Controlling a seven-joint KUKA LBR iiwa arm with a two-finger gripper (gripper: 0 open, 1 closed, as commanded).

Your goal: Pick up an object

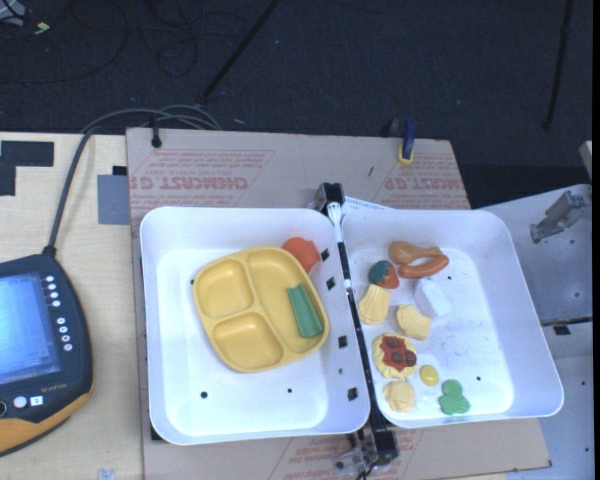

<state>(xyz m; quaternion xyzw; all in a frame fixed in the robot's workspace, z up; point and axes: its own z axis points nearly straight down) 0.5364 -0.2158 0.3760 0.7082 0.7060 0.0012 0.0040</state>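
The left bin [180, 368] holds a yellow divided tray [248, 313]. A green stick-shaped piece [304, 310] lies on the tray's right side, and an orange-red piece [302, 252] rests against its far right corner. The right bin [510, 318] holds several small toy foods: an orange hot-dog shape [417, 259], a red and green piece [384, 273], a yellow corn piece [374, 304], a white block [435, 297], a pale yellow chunk [413, 321], a pizza-like piece [395, 354], a small yellow ball [429, 375], a green lump [453, 400] and a cream piece [400, 396].
Both bins sit on a cardboard sheet [240, 173], joined by a black divider [346, 298]. A control tablet [25, 343] lies on the wooden bench at left. A blue clamp [407, 140] stands at the cardboard's far edge. A grey metal bracket [558, 216] lies right of the bins.
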